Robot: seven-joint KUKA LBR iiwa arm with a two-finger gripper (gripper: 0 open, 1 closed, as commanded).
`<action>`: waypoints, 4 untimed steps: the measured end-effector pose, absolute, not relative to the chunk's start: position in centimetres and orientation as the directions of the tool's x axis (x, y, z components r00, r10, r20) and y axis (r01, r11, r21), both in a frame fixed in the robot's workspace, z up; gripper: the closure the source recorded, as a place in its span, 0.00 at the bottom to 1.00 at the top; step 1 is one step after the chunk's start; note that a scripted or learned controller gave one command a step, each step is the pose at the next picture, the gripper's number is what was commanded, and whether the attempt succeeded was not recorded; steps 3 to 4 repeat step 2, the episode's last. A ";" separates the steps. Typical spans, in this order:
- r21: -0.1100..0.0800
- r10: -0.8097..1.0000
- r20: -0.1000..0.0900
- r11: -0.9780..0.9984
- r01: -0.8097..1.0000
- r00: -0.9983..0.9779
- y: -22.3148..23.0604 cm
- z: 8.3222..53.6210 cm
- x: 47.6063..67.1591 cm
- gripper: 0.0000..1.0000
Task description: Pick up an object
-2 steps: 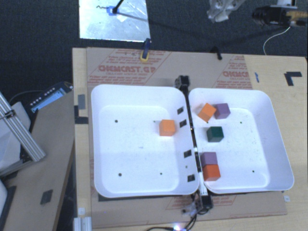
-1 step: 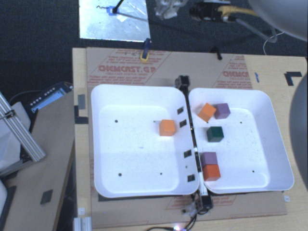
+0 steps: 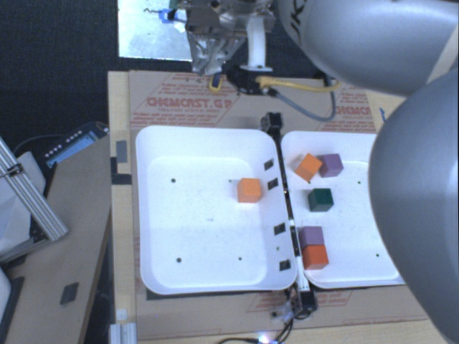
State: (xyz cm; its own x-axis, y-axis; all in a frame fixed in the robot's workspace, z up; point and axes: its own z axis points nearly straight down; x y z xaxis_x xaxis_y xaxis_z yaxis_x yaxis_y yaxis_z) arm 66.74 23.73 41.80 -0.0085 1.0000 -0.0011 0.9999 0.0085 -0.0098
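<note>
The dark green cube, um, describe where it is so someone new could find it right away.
Look in the right-hand white bin. The dark green cube sits alone near its middle, below the touching orange cube and purple cube. It is the bench's only green block.

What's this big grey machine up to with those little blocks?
It's a robot arm meant to pick up a block. Right now its tool sits above the far edge of the bench, beyond the two white bins, with nothing visibly in it. The left bin has one orange cube. The right bin has an orange block touching a purple one, a green one, and a purple block against a red one.
</note>
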 end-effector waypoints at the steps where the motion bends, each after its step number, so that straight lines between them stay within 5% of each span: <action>1: -0.011 1.000 -0.003 -0.001 1.000 0.001 20.3 31.5 61.5 1.00; 2: 0.019 1.000 0.006 0.007 1.000 -0.007 23.6 45.5 67.0 1.00; 4: 0.019 1.000 0.006 0.007 1.000 -0.007 23.6 45.5 67.0 1.00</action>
